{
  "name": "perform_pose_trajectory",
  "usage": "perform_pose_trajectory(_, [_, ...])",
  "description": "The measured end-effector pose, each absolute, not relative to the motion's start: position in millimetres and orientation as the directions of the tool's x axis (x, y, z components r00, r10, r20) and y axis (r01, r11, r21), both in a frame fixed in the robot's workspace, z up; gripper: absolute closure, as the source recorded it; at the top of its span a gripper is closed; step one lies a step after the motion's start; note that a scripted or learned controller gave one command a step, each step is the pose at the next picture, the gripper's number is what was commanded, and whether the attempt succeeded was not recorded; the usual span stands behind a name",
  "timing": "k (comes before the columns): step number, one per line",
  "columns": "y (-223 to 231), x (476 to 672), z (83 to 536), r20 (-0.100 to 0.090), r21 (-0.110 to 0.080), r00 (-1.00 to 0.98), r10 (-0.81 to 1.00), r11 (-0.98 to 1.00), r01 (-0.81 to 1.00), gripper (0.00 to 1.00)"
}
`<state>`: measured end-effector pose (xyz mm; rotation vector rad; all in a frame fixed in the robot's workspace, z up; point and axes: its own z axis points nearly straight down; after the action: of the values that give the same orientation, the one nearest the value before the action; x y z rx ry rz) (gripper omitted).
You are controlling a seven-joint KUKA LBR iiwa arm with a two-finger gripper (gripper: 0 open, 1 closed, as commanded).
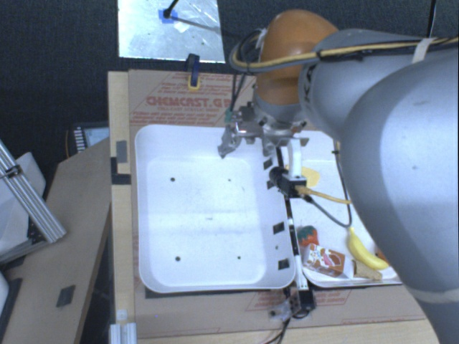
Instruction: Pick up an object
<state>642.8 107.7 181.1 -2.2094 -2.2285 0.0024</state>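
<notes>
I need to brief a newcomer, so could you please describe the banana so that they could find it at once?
Start at the right white bin, partly covered by the grey arm. Look at its near end, just beside the arm's edge. The banana lies there, a curved yellow fruit, plain-skinned, unlike the red and white printed packet to its left.

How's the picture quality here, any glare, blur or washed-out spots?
Camera view: the left bin is bright, nearly washed out, with a soft shadow along its upper rim; the foil sheet at the top shows patchy glare; the arm nearest the camera looks large, soft and out of focus; the banana and snack packet are fairly sharp.
</notes>
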Motion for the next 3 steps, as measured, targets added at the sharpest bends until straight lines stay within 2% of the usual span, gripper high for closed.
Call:
perform_pose_trajectory(1, [104,645.4,195,0.001,0.003,-0.008,1.000,0.008,1.000,1.00])
perform_pose_trajectory(2, [144,666.6,79,0.000,-0.006,-0.007,1.000,0.007,1.000,1.00])
perform_pose_trajectory(3, [128,672.0,281,0.003,0.021,-0.003,1.000,0.002,1.000,1.00])
